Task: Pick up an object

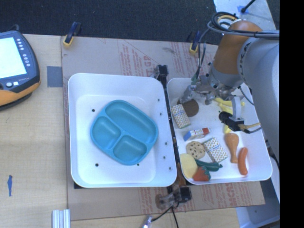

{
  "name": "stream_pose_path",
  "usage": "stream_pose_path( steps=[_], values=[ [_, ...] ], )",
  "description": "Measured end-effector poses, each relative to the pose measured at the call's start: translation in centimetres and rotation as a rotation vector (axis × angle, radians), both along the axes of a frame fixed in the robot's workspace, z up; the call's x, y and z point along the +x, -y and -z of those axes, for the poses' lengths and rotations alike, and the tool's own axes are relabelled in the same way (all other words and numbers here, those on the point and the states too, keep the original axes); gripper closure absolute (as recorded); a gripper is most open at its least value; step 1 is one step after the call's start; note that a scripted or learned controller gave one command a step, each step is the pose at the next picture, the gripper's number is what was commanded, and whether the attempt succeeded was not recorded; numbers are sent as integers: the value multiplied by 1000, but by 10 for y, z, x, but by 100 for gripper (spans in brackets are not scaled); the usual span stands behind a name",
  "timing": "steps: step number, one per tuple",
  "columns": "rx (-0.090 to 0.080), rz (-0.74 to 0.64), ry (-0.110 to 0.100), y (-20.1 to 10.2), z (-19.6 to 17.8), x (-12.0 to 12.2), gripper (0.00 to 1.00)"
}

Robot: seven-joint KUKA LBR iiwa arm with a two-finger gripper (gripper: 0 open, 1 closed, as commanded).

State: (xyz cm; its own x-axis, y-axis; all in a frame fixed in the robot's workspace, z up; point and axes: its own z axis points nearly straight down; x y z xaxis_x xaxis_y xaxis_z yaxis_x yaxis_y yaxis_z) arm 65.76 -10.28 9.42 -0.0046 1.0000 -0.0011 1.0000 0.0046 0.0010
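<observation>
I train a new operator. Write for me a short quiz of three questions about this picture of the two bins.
1. True or false: the blue divided plate lies in the left bin.
2. Which item is nearest the pincer? A) brown round piece B) toy carrot C) cookie
3. Fill in: the toy chicken drumstick lies in the ___ bin.

Key: 1 true; 2 A; 3 right.

Faint red printing runs along the cardboard sheet (142,56) under the bins, at twelve and six o'clock, too blurred to read. No other lettering is legible.
</observation>
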Motion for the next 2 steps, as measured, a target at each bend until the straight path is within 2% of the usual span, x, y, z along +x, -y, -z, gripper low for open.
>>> stream_pose_path(
  steps=[1,2],
  values=[
    [-6,4,4,-6,-1,0,0],
    [-3,4,4,-4,-1,0,0]
  ],
)
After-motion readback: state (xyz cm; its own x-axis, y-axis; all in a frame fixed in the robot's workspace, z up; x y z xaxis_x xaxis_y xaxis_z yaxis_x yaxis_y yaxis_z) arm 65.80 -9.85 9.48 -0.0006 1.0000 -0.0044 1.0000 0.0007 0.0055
